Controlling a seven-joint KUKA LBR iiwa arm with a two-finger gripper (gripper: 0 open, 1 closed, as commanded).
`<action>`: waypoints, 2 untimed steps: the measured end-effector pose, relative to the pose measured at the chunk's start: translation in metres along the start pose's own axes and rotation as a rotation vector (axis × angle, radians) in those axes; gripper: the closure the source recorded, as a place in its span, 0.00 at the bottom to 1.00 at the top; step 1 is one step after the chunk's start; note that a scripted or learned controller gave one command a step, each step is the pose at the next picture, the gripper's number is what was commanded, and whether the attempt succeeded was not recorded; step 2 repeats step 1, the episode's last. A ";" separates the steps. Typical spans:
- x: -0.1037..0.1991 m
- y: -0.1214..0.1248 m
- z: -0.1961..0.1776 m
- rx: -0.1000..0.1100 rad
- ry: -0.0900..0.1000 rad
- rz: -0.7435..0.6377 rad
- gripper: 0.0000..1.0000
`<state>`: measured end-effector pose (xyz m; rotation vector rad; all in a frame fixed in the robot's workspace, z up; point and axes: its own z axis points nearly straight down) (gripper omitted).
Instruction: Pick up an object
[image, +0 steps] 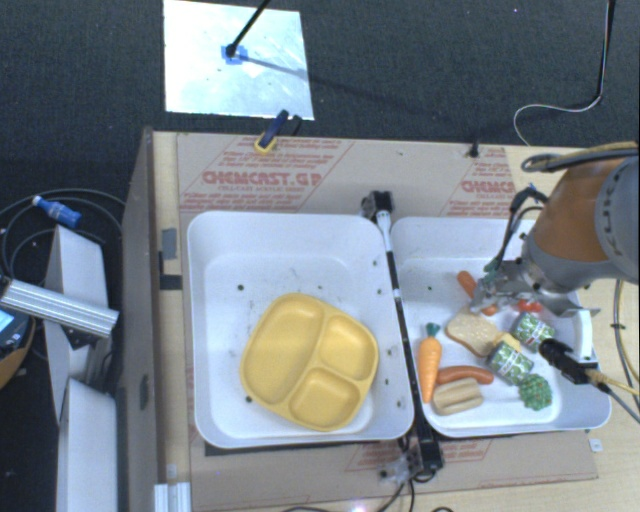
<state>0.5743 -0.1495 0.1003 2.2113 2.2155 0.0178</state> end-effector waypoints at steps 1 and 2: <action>0.081 0.020 -0.085 0.011 0.001 -0.003 1.00; 0.081 0.020 -0.085 0.011 0.001 -0.003 1.00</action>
